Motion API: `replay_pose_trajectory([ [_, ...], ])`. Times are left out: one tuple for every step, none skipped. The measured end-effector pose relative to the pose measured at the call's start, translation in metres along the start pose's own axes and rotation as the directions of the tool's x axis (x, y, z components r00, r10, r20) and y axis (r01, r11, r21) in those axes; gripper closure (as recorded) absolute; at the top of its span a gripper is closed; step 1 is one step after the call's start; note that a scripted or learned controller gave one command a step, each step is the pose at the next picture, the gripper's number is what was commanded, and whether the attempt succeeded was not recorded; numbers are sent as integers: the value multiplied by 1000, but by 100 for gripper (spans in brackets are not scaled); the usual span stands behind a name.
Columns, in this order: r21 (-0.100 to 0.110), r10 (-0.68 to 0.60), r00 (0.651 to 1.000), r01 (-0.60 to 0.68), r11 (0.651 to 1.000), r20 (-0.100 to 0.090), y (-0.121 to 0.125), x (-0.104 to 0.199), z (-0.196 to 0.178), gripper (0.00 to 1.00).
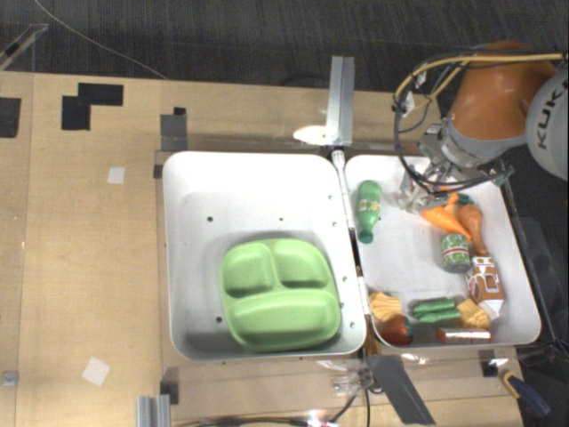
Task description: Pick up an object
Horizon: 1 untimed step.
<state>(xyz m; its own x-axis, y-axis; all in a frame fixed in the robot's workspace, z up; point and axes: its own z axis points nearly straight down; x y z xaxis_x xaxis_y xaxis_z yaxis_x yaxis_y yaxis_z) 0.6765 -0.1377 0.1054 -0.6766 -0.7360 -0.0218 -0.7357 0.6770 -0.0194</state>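
Observation:
My gripper (414, 194) hangs low over the back of the right bin (396, 252), under the orange wrist band (484, 96). It sits between a green bottle (367, 208) on its left and two orange carrots (455, 220) just to its right. Nothing can be seen held in it. Further forward lie a small green-labelled can (455, 252) and a red and white carton (484, 285).
Along the right bin's front edge lie a yellow waffle piece (384, 305), a red item (396, 330), a green vegetable (436, 310) and a corn piece (473, 314). The left bin (204, 194) holds a green divided tray (280, 294). Cables loop around the wrist.

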Motion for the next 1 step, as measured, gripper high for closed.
replay_pose_trajectory([
  [0,0,1000,0,1000,0,0,0,0,0],
])
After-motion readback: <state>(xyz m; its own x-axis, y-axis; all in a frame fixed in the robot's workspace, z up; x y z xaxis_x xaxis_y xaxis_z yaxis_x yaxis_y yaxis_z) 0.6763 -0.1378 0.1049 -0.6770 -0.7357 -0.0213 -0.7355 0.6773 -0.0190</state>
